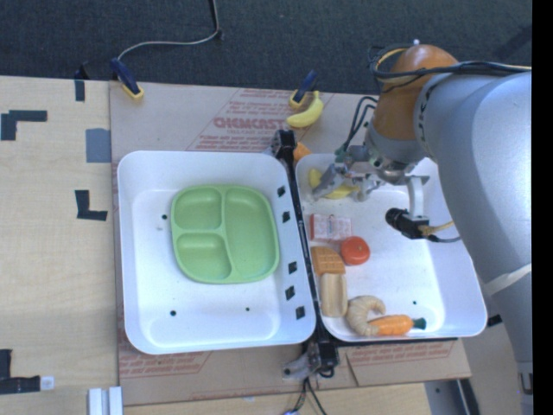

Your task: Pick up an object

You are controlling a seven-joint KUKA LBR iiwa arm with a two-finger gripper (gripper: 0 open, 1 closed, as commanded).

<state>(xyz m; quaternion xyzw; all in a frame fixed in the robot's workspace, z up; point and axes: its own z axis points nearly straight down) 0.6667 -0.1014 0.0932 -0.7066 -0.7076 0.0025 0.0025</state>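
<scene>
I see the gripper (339,182) at the right bin's (449,305) 11 o'clock corner, over a yellow toy (321,180) (banana, prob.); can't tell the grip state. Green divided plate (226,233) sits in left bin (143,258).

I'm working in a robotics lab. The bench (52,232) is plywood marked with black tape, cardboard (233,124) is clamped under two white bins (138,318), and a cable (186,41) trails over dark carpet (302,24).
</scene>
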